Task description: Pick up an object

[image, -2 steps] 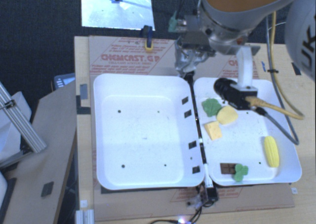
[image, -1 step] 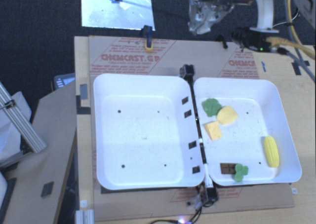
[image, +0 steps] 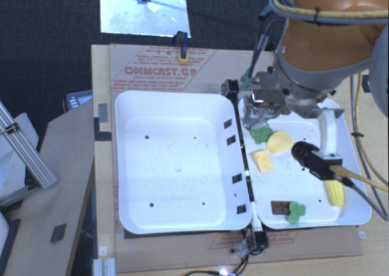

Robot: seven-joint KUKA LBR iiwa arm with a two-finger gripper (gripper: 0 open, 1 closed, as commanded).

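Note:
My gripper (image: 256,117) hangs over the far left corner of the right bin (image: 358,211), under the big orange wrist. Just below it lies a green piece (image: 262,134), touching a round yellow item (image: 280,142). A pale yellow wedge (image: 262,160) sits a little nearer, by the bin's left wall. At the near edge a brown block (image: 279,208) lies beside a small green item (image: 297,211). A yellow corn cob (image: 334,193) rests on the right side, and a white curved piece (image: 329,134) lies farther back. I see nothing between the fingers.
The left bin (image: 130,165) stands beside the right one, with a black-clipped divider (image: 242,165) where their walls meet. Both rest on a cardboard sheet (image: 158,71). A metal plate (image: 144,1) lies beyond the bench.

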